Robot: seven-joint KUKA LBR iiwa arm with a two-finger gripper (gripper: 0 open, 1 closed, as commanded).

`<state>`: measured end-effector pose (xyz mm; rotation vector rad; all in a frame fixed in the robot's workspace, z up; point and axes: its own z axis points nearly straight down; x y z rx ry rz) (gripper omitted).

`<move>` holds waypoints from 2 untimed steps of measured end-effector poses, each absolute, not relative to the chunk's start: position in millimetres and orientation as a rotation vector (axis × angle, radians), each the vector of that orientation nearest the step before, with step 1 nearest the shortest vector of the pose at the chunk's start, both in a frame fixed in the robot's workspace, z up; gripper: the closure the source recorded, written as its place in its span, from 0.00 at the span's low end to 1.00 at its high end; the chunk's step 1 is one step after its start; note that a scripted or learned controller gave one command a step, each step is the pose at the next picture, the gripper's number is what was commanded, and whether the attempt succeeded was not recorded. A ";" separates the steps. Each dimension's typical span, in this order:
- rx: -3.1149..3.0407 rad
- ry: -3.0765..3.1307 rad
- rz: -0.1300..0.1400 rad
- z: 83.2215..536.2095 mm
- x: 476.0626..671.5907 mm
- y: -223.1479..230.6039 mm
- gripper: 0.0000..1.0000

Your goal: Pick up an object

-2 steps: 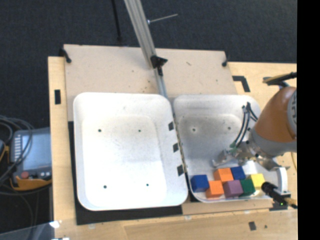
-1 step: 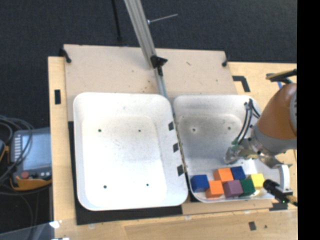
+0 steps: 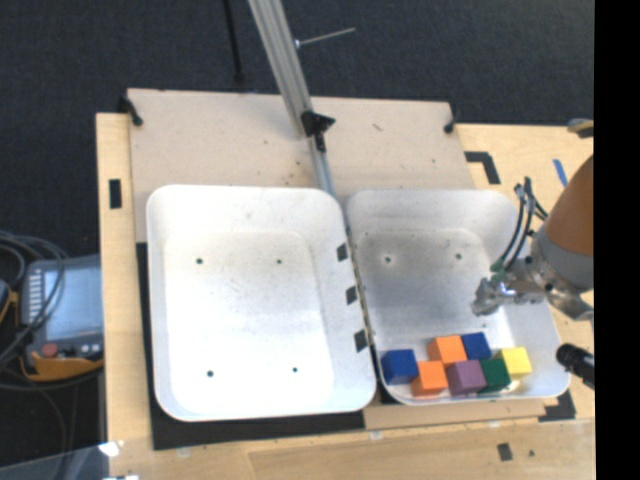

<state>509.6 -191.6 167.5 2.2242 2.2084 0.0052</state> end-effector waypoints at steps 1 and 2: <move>2.212 2.220 0.006 217.1 511.8 -192.9 1.00; 2.212 2.228 0.003 213.4 512.8 -136.0 1.00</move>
